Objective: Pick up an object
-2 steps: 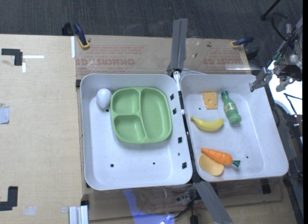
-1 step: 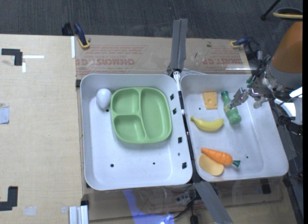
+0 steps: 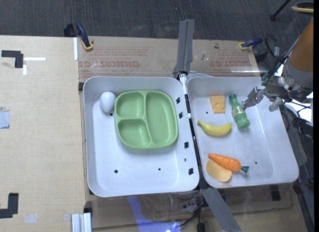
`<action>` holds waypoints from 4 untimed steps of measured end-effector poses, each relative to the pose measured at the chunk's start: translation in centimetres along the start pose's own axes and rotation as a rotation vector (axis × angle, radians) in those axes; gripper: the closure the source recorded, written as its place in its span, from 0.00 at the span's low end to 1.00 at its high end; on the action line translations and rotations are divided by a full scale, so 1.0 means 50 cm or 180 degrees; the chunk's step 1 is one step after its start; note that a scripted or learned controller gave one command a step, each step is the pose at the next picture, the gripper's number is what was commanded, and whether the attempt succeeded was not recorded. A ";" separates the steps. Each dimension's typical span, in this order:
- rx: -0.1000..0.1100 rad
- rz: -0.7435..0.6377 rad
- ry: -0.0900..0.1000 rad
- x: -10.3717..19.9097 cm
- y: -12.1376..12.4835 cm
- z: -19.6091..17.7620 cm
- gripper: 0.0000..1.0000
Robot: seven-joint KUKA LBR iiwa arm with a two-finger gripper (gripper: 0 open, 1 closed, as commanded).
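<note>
From the camera view above the desk [image 3: 40, 141], the pick looks barely begun. The hand [image 3: 255, 98] hangs at about two o'clock over the right bin [image 3: 279, 146], its fingers pointing toward nine o'clock, where the green bottle [image 3: 239, 112] lies. The fingers look slightly parted, with nothing between them; the bottle is just beside the tips, and whether they touch it is too fine to tell. Nothing has been lifted: every item rests on a bin floor.

The bottle seems the likeliest target, judging by where the hand points. What is left is to close on it and raise it clear.

Around it in the same bin: a yellow-orange cheese wedge [image 3: 217, 104] just at nine o'clock of the bottle, a banana [image 3: 216, 128] at about seven o'clock of it, and near the bin's six o'clock edge a carrot [image 3: 227, 161] lying across a pale orange slice [image 3: 218, 172]. The cheese and banana sit near enough that a sweep past the bottle could nudge them.

The left bin [image 3: 144, 176] carries a green divided plate [image 3: 146, 119] with a white egg [image 3: 107, 101] touching its ten o'clock corner. These are well apart from the hand and in nobody's way.
</note>
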State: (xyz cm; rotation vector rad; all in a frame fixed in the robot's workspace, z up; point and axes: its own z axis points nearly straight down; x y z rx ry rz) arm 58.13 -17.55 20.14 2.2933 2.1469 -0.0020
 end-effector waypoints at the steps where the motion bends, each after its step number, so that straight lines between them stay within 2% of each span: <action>1: -0.0003 0.0169 0.0000 -0.046 0.036 0.219 0.00; 2: 0.0001 0.0168 -0.0001 -0.047 0.036 0.201 1.00; 3: 0.0000 0.0118 -0.0001 0.050 0.088 0.039 1.00; 4: 0.0003 0.0228 -0.0002 0.027 0.096 -0.047 1.00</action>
